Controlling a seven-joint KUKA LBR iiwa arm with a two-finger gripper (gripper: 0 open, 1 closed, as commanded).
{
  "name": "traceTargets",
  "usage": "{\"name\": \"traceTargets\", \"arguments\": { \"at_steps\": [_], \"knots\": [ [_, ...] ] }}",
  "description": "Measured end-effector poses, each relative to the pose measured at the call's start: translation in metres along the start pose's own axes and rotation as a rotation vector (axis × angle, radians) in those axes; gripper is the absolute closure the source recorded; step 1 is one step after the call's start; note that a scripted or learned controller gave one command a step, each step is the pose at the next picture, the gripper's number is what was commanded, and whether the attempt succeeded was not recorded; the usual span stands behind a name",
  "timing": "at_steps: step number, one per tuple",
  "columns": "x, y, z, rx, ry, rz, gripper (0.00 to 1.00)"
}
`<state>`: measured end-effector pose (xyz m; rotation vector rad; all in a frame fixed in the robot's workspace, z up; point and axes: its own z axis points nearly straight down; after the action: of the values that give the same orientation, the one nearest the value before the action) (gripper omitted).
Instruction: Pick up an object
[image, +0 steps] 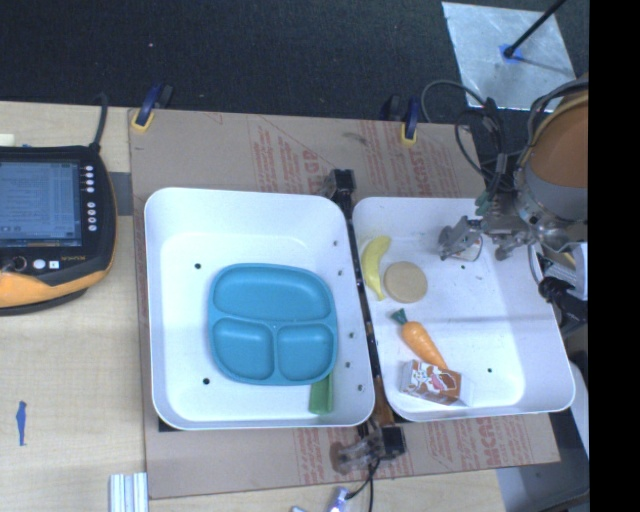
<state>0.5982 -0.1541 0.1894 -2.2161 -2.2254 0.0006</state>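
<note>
Approach step, nothing grasped. Gripper (470, 240) over right bin (520, 395), far end; open or clenched: cannot tell. Banana (374, 264), disc (406, 282), carrot (424, 343), packet (432, 382) nearby. Next: pick target, descend.

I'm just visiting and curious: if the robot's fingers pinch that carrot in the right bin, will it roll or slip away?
The carrot tapers to a point, so it may well slip from a pinch. Its rounded body could roll if nudged. It looks like a plastic toy, probably light and stiff.
</note>
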Motion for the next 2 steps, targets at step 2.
{"name": "traceTargets", "arguments": {
  "at_steps": [2],
  "knots": [
    [0.057, -0.052, 0.097, 0.005, -0.001, -0.001, 0.00]
  ]
}}
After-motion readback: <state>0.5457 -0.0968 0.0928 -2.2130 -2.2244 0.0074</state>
